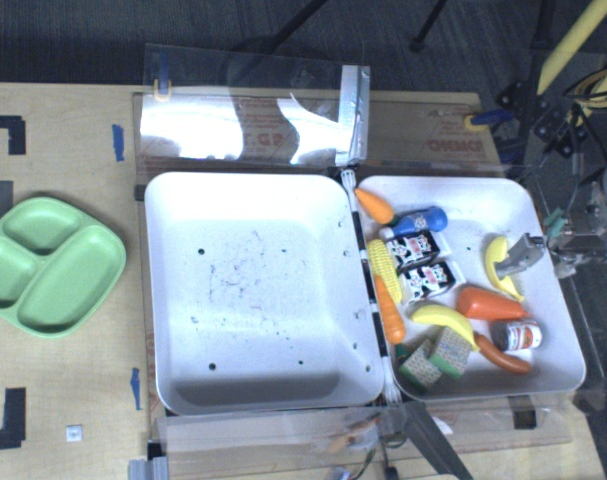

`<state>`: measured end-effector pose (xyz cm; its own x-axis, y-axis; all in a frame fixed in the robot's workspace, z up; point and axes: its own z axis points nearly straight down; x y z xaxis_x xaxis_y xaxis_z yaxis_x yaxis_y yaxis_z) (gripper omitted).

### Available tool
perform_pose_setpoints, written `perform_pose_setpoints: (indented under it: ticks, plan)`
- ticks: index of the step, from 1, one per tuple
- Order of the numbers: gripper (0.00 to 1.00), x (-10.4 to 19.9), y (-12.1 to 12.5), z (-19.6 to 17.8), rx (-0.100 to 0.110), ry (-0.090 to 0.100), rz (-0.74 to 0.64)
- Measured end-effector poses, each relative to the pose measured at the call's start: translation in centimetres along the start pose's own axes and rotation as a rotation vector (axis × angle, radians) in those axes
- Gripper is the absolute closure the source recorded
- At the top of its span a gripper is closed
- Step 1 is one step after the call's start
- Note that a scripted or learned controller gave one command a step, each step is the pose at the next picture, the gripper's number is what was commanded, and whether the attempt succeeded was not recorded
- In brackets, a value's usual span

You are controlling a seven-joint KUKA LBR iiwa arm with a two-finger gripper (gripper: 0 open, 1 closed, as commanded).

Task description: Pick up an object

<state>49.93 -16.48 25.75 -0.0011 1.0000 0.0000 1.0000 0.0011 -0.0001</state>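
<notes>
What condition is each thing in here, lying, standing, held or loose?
Gripper: over the right bin's right side, above a banana.
Banana: lying loose, curved, near the right wall.
Corn cob: lying along the left wall.
Blue bottle: on its side.
Small can: on its side.
Green divided plate: flat on the bench.

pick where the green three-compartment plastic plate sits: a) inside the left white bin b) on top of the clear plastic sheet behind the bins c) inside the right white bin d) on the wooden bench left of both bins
d: the green three-compartment plastic plate rests on the wooden bench, outside and to the left of the left white bin, with the right white bin farther away still.
</notes>
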Motion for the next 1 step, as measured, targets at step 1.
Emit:
perform_pose_setpoints:
  ticks: [1]
  plan:
    - [0.00, -2.88, 5.89, 6.76, -0.002, -0.001, 0.123]
